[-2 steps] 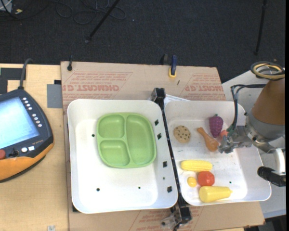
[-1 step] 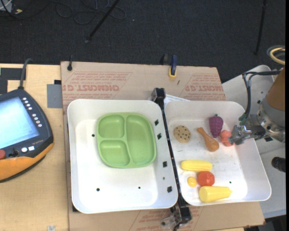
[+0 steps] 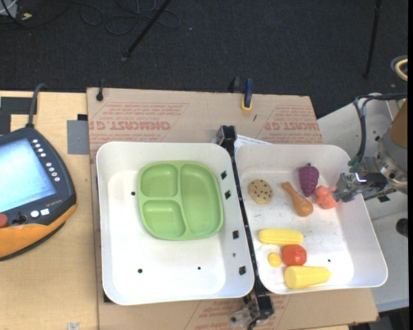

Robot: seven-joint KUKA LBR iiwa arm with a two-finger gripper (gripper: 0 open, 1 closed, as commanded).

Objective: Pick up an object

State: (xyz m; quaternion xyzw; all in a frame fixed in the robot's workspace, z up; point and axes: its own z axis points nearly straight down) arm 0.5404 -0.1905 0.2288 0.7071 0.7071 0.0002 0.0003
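Note:
The right bin (image 3: 369,249) holds several toy foods. A round cookie (image 3: 260,191) and a brown drumstick (image 3: 298,199) lie in its middle. A purple grape bunch (image 3: 308,178) sits toward the back. A salmon-pink piece (image 3: 324,197) lies near the right wall. At the front are a yellow corn cob (image 3: 281,236), a small yellow bit (image 3: 274,258), a red tomato (image 3: 294,254) and a yellow pepper (image 3: 307,276). My gripper (image 3: 345,187) hangs over the bin's right wall, its tip right beside the pink piece and possibly touching it.
The left bin (image 3: 117,267) bears a green divided plate (image 3: 180,200). A black divider (image 3: 237,218) runs between the bins. A teach pendant (image 3: 24,188) lies on the bench at far left. The arm's body (image 3: 394,150) and cables stand at the right.

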